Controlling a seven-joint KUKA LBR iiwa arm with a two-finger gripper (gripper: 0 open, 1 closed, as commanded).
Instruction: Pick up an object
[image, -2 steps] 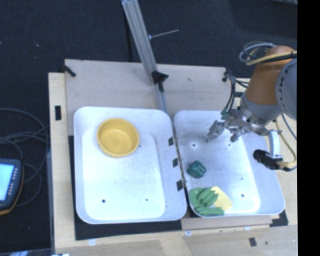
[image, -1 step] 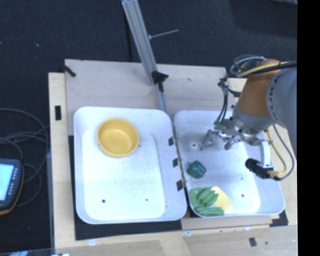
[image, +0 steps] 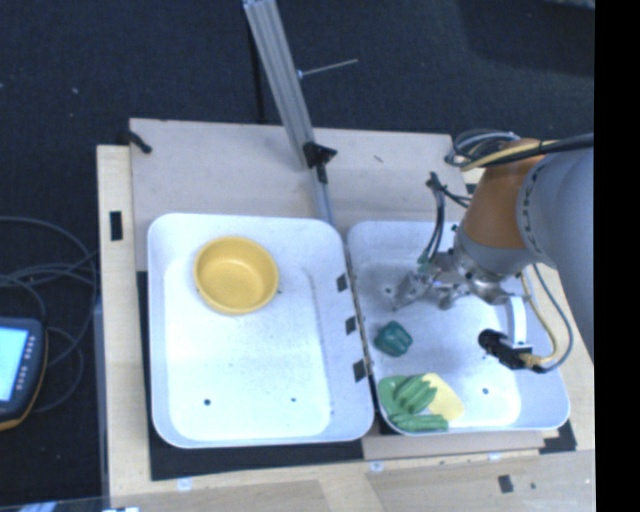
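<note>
Green block (image: 393, 338) lies loose in the right bin (image: 540, 410), at about seven o'clock from the gripper (image: 425, 288), which hovers nearby gripping nothing, so the approach seems underway, calling for descent onto it.

No legible text anywhere (handheld screen (image: 14, 365) too blurred).

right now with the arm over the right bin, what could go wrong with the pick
1. The gripper sits above and apart from the small green object; closing here would likely grab nothing.
2. That object lies close to the right bin's left wall, so a descent there may clip the wall.
3. The green and yellow pile is crowded into the bin's near corner, which makes a clean grasp harder.
</note>
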